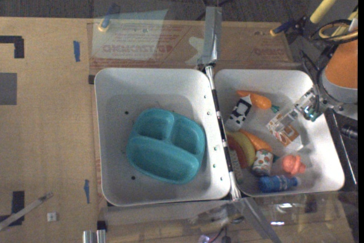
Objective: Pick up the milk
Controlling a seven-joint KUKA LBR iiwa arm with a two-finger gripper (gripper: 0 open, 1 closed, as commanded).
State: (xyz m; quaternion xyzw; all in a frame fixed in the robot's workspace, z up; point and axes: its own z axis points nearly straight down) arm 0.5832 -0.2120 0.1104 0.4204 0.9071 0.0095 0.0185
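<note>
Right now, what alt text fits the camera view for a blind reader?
A robot gripper hovers over the right bin, beside a black-and-white milk carton, a banana and other toy foods. The left bin holds a teal divided plate.

The grey arm with its orange band (345,68) is cut off by the right edge, so only its wrist end shows. Its translucent two-finger gripper (286,125) is hard to read against the white right-hand bin (335,176); whether anything sits between its parts cannot be told. The yellow banana (245,147) partly hides an orange piece behind it. The small blue bottle (278,182) carries markings too small to read.
</note>
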